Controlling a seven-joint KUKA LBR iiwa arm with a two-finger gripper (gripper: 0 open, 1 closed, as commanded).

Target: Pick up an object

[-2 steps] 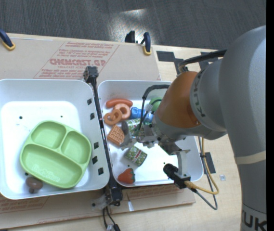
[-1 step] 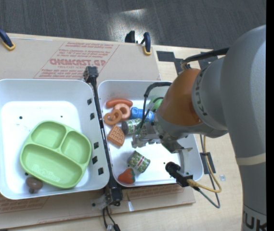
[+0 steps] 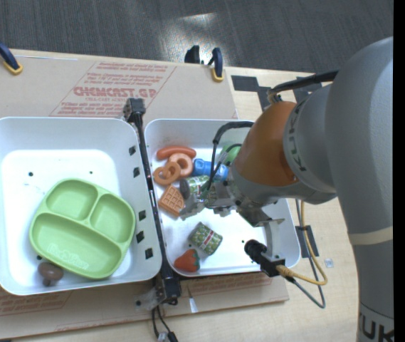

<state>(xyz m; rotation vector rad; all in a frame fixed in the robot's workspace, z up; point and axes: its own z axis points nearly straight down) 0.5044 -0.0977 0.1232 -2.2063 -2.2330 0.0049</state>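
Your gripper (image 3: 196, 204) is parked low over the right bin (image 3: 277, 256), right beside the waffle (image 3: 171, 201), probably lining up a grab, but honestly can't tell its grip state.

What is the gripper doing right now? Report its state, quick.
Gripper: low in the right bin, among the toy food by the waffle piece; cannot be told whether it is open, closed or holding anything.

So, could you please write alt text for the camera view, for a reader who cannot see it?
A grey robot arm reaches over the right bin, its end effector low among toy foods: a hot dog, pretzel and waffle. The left bin holds a green divided plate.
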